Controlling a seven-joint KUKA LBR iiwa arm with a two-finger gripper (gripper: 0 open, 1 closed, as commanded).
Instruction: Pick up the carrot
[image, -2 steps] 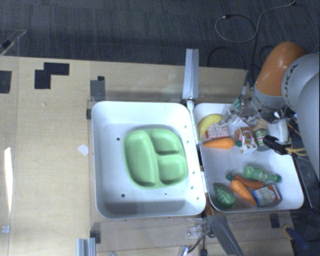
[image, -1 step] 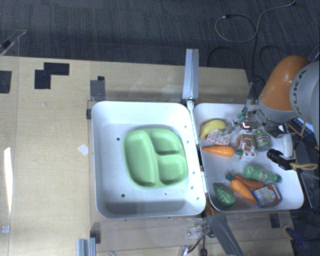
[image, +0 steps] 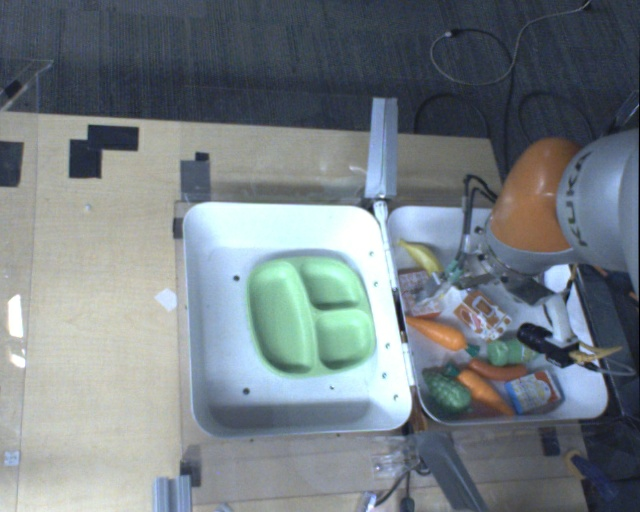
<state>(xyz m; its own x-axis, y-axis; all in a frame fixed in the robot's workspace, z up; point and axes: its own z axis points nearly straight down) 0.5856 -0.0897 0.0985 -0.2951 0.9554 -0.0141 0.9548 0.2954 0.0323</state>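
On the bench (image: 90, 330), two shallow white bins sit side by side, the left bin (image: 200, 300) holding a green divided tray (image: 310, 313) at its centre, the right bin (image: 595, 400) crowded with small items. Near the right bin's nine o'clock edge lies the carrot (image: 435, 332), orange, lying roughly along the ten-to-four line, with a crinkled clear wrapper (image: 432, 296) just beside it at twelve o'clock. A second orange carrot-like piece (image: 482, 389) lies toward the bin's six o'clock side, touching a dark green broccoli-like piece (image: 448, 393) at its nine o'clock. A yellow banana (image: 421, 256) rests at the bin's eleven o'clock corner, a small red-and-white packet (image: 481, 316) lies near the middle, a green bottle-shaped item (image: 508, 352) sits at four o'clock of that packet, and a red and blue pouch (image: 532, 391) lies at the five o'clock corner. From three o'clock the grey arm (image: 605, 200) with its orange band (image: 535, 200) reaches over the right bin, and the tool (image: 466, 266) hangs above the bin's twelve o'clock half, near the banana and the wrapper, apart from the carrot; I cannot tell how it is set, since cables and the wrist crowd it.
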